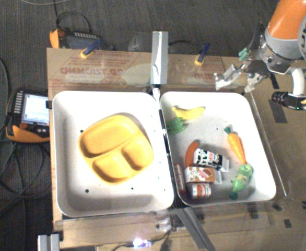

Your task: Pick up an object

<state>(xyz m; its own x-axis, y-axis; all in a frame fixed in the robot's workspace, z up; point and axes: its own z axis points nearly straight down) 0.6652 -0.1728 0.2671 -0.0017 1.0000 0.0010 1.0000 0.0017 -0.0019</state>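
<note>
The right bin (257,122) holds several toys. A yellow banana (188,111) and a small green piece (175,125) lie at its back left. An orange carrot (236,146) and a green bottle (240,179) lie along its right side. A red sausage (191,151), a black-and-white carton (211,159), a small orange-labelled box (199,174) and a can (200,191) crowd the front middle. My gripper (236,81) hangs above the bench just past the bin's back right corner. It is open, with nothing between its fingers.
The left bin (64,156) holds a yellow divided plate (116,148). A metal post (159,56) stands behind the wall between the bins. Clamps and cables lie along the bench's back edge, and a handheld pendant (30,114) sits to the left.
</note>
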